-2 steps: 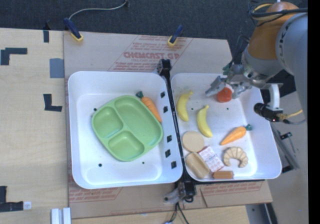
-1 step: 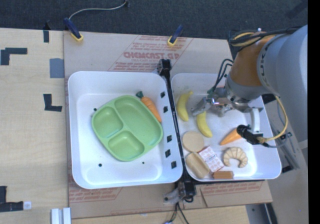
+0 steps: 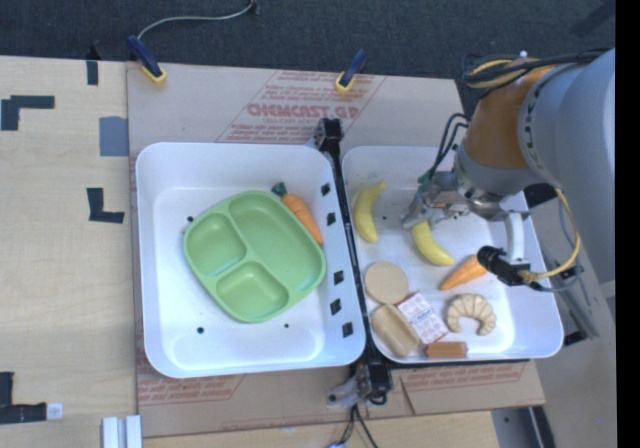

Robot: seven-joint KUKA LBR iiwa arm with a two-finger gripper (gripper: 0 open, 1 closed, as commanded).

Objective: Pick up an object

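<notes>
Gripper low in right bin beside a banana, grasp state impossible to tell; risk of glancing off the curved fruit.

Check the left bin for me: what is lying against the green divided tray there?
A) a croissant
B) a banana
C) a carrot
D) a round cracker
C. In the left bin, a carrot with its green top lies along the upper right edge of the green divided tray; the bananas, croissant and round cracker all sit in the right bin.
</notes>
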